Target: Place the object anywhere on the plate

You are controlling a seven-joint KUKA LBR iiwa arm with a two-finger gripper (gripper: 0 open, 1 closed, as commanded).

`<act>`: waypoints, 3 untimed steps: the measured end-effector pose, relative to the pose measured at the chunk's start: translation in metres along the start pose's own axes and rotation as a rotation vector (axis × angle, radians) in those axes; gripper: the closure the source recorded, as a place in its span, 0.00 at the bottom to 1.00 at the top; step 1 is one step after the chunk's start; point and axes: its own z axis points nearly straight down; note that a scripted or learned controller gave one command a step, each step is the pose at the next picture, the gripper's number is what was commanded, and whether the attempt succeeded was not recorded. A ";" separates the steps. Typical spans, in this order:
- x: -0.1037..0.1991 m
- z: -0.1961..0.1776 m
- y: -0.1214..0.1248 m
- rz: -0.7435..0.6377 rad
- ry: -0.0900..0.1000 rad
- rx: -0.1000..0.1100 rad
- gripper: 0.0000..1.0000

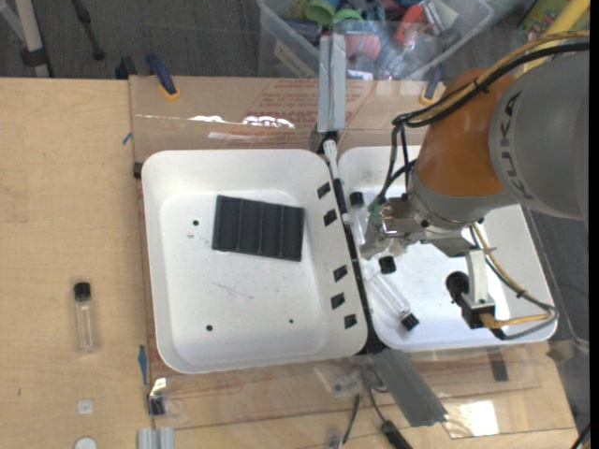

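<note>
1. Camera view, table: two shallow white bins are seen side by side on a wooden table [56, 176]. The L bin [168, 344] and R bin [533, 251] are touching along a middle seam that carries a row of small black clips.
2. Plate: a black ridged plate [259, 227] is seen lying flat in the L bin, in its upper half, nr the centre. Nothing is seen resting on it.
3. Task obj: a small clear vial w/ a black cap [395, 305] is seen lying on its side on the floor of the R bin, nr the seam, cap end toward the lower R. It is well apart from the plate, w/ the bin walls between them.
4. Arm: the grey arm w/ orange band [463, 148] is seen reaching in from the R over the R bin, wrist down toward the seam side. The jaws are placed just above the vial's clear end; whether they are released or clenched cannot be told, and the vial is not seen between them.
5. Misc: a second clear vial [84, 314] is seen lying on the bare table, L of the bins. A clear tub of coloured toys [374, 12] is seen behind the bins.
</note>
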 end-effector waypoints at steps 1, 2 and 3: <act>0.079 -0.005 -0.060 -0.274 0.000 0.002 1.00; 0.166 -0.044 -0.056 -0.081 -0.001 -0.003 1.00; 0.178 0.092 -0.023 0.358 -0.001 -0.002 1.00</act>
